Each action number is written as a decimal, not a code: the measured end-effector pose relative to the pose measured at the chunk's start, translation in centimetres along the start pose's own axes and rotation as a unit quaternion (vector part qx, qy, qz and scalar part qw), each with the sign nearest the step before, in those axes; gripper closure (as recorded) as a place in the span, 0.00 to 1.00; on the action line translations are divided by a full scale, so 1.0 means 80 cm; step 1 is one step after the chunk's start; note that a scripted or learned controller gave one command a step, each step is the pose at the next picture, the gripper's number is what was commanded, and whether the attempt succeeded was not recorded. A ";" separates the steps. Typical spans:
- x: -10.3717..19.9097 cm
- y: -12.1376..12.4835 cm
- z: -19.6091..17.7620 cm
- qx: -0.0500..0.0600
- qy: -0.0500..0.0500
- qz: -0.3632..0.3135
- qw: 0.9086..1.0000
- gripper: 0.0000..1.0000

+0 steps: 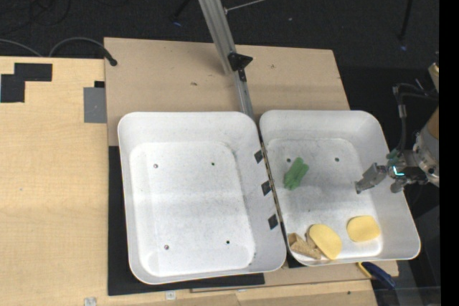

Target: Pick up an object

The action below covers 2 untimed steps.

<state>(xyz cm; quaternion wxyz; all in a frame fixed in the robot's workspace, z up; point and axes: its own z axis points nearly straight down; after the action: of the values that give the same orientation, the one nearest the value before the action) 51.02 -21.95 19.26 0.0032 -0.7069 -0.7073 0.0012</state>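
Table: wooden table (57, 154) bearing two white bins.
Gripper: gripper (379, 181) spread wide, nothing between the jaws.
Progress: green object (295, 173) not yet picked.

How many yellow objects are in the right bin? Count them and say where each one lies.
2. One yellow object lies at the right bin's near edge, beside a tan piece. The other yellow object sits to its right, apart. More could hide under these.
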 end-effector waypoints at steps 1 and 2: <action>0.000 0.001 -0.002 -0.002 -0.001 0.001 1.000 0.00; -0.001 0.009 0.055 0.000 0.000 0.001 1.000 0.00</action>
<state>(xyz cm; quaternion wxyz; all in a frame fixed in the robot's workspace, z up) 51.67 -22.00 14.88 0.0031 -0.7073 -0.7069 0.0012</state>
